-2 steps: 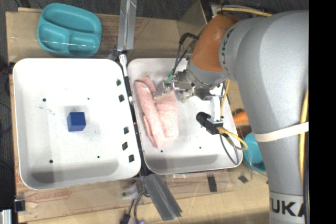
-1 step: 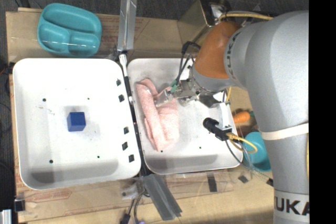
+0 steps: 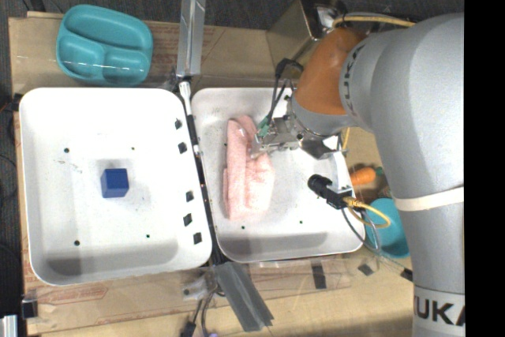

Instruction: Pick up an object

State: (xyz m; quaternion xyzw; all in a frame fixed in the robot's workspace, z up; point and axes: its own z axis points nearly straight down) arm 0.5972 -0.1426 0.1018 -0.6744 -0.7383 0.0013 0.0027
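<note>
Gripper [image 3: 264, 144] on pink cloth [image 3: 246, 170], right bin [image 3: 316, 241]

hand [image 3: 264, 140] fingers behind wrist

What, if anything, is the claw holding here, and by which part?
Cannot be told. The claw is down at the upper right edge of the pink cloth in the right bin, but the view does not show cloth between its fingertips.
</note>
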